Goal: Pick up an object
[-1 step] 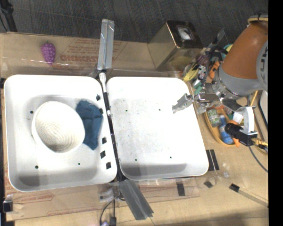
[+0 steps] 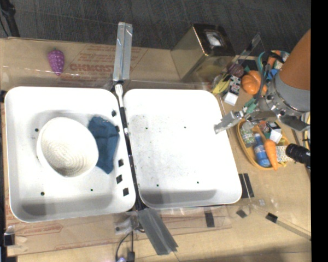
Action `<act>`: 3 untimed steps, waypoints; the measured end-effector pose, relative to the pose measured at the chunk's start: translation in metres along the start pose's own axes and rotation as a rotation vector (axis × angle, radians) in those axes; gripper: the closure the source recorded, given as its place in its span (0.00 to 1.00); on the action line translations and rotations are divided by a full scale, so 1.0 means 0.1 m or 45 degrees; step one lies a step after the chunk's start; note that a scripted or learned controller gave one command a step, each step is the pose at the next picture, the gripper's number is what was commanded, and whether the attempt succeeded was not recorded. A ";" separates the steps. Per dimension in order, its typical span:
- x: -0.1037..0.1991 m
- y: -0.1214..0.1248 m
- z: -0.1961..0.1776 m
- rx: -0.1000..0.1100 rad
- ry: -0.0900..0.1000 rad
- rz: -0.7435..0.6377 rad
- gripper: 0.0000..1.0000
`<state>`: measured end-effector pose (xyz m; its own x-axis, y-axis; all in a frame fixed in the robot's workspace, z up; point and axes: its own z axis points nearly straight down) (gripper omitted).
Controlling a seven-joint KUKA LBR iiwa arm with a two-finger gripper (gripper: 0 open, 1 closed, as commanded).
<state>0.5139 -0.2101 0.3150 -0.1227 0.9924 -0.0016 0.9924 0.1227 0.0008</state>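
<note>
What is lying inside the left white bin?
The left white bin holds a round white woven hat and a crumpled blue cloth touching its right side; anything beneath them is covered.

Red print on the cardboard sheet (image 2: 93,67) — too blurred to read.

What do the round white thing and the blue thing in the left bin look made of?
White dome: probably woven straw or knit, matte; fine ribbed rings show on its surface. Blue thing: likely soft cloth, matte; it lies crumpled with folds against the dome. Neither is certain from this view.
</note>
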 end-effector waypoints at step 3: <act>-0.15 1.42 -1.27 0.004 0.001 0.716 0.00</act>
<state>0.6568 -0.2070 0.4417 0.4256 0.9049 -0.0010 0.9049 -0.4256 -0.0019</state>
